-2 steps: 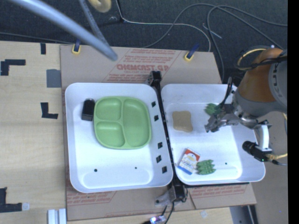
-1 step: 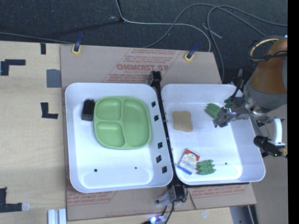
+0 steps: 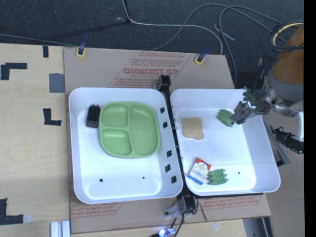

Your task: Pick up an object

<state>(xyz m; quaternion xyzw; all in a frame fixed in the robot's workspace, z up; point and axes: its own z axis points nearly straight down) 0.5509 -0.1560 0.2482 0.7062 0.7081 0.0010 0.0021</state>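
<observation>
The camera view looks down on two shallow white bins set side by side on a sheet of brown cardboard (image 3: 148, 68). Nearest, at the bottom of the frame, the right bin (image 3: 256, 179) holds a small red-and-white packet (image 3: 199, 171) by its lower edge, and a green pod-like toy (image 3: 217, 177) lies just to the right of it, touching or almost touching. Higher up, around mid-frame, a tan piece shaped like a slice of bread (image 3: 193, 128) lies flat near that bin's left wall. At a similar height in the left bin (image 3: 84, 181), a light green divided plate (image 3: 130, 130) lies flat with three compartments, and a small black object (image 3: 93, 116) sits against its left rim. A black divider strip (image 3: 170, 132) runs between the two bins. Farther back, in the upper right part of the right bin, a second green item (image 3: 225, 117) lies just left of the gripper (image 3: 242, 113), which reaches in from the right edge of the frame on the grey arm (image 3: 286, 85). The dark fingertips sit right beside the green item, seemingly touching it; how wide the jaws stand, and whether they have hold of it, cannot be told from this angle. Farthest, two yellow clamps (image 3: 80, 52) pin the cardboard's top edge, and cables (image 3: 197, 19) trail across the dark floor.
</observation>
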